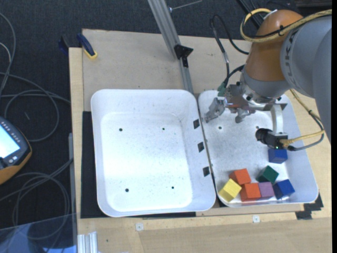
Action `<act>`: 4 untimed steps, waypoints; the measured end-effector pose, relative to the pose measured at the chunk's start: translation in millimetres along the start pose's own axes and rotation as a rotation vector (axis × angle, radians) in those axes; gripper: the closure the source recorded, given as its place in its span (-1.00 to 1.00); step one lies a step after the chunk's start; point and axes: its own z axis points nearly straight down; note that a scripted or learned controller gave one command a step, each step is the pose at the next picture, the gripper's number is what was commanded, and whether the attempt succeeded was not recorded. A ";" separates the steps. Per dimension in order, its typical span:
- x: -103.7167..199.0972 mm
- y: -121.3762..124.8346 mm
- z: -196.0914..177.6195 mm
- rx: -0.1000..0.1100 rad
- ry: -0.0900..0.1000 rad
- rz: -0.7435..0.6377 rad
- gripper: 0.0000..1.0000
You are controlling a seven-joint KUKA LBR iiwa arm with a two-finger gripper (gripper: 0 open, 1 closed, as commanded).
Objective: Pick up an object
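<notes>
Bench (131,51) of pale wood, seen from above at a slant, standing on dark carpet (31,15) with several loose cables (26,96) trailing across the floor at left. A metal rail (166,22) crosses the bench top diagonally from the upper edge. A blue and yellow clamp (87,45) grips the bench's far left corner. Part of a handheld device with a lit screen (9,146) lies on the floor at far left.

Bins: two, white, shallow, side by side and touching along their inner edges. The left bin (105,109) shows a bare speckled floor. The right bin (303,165) holds all the blocks.

Blocks, counted: seven. One blue block (277,155) sits apart from the rest, toward the middle right of the bin. The other six are clustered at the near edge: yellow block (229,189), two orange blocks (one (241,176), one (250,192)), purple block (266,190), green block (270,174), and a second blue block (284,187). The cluster's blocks touch or nearly touch one another.

Arm (310,41): one, grey with an orange band, reaching in from the right over the far end of the right bin. Gripper (226,111) hangs above the bin's far left area, well apart from the cluster; its fingers are spread and nothing is between them. A yellow cable runs along the arm.
</notes>
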 end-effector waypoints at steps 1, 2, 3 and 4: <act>116.2 -10.7 -70.4 -0.008 0.008 -0.016 -1.00; 29.6 -0.8 -108.1 -0.008 0.000 0.001 -1.00; -25.4 -74.2 -139.3 -0.002 0.003 0.001 -1.00; 46.6 -81.7 2.7 0.009 0.005 -0.009 -1.00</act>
